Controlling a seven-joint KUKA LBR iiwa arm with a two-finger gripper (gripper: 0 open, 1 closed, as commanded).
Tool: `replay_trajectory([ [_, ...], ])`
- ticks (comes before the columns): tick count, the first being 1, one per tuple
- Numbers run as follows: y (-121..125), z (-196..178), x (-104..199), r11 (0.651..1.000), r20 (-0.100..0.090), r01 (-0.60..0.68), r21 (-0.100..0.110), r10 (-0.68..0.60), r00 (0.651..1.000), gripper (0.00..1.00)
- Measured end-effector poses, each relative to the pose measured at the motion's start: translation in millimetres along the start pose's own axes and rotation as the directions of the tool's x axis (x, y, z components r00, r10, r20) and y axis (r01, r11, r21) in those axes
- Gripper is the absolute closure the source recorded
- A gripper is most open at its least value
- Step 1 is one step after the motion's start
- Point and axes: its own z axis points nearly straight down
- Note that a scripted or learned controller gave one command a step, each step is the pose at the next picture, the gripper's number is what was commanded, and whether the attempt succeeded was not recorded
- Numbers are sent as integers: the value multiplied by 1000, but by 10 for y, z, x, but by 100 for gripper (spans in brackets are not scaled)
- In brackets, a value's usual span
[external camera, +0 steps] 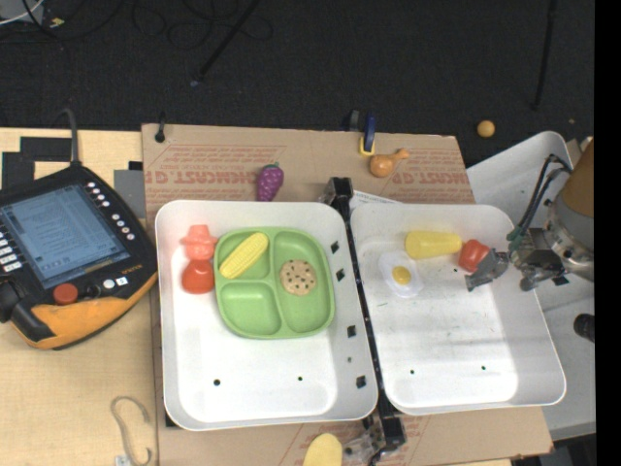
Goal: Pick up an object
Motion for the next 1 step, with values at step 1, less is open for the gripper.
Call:
replay_trajectory([
  [1,26,-72,-5,1000,3,2,-13,-2,1000,0],
])
